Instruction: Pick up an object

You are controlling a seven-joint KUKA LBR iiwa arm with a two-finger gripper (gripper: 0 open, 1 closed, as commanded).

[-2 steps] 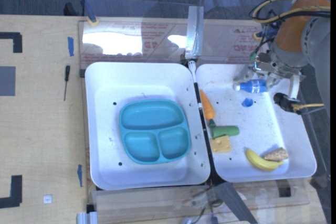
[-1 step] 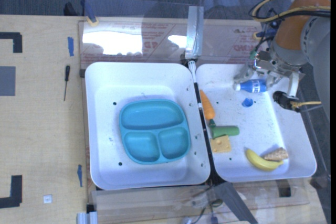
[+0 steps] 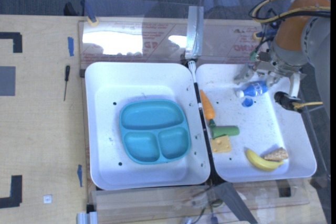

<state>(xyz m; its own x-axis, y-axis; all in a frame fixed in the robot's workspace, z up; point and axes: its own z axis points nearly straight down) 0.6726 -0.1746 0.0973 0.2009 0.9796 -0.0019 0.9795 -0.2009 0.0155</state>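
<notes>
My gripper (image 3: 258, 79) hangs over the far part of the right bin (image 3: 294, 134), below the orange band of the arm. Right under it lies a small blue bottle (image 3: 254, 90) with a white cap pointing left, and a small blue piece (image 3: 247, 103) sits just in front of it. The gripper body hides whether the bottle is gripped or only lies beneath it. Also in the right bin are an orange carrot (image 3: 208, 106) along the left wall, a green piece (image 3: 226, 131), a yellow block (image 3: 221, 145), a banana (image 3: 261, 161) and a tan wedge (image 3: 276, 154).
The left bin (image 3: 100, 113) holds a teal three-part tray (image 3: 154, 130). A metal divider (image 3: 195, 34) stands behind the two bins. Cables (image 3: 294, 105) hang from the wrist over the right bin's right wall.
</notes>
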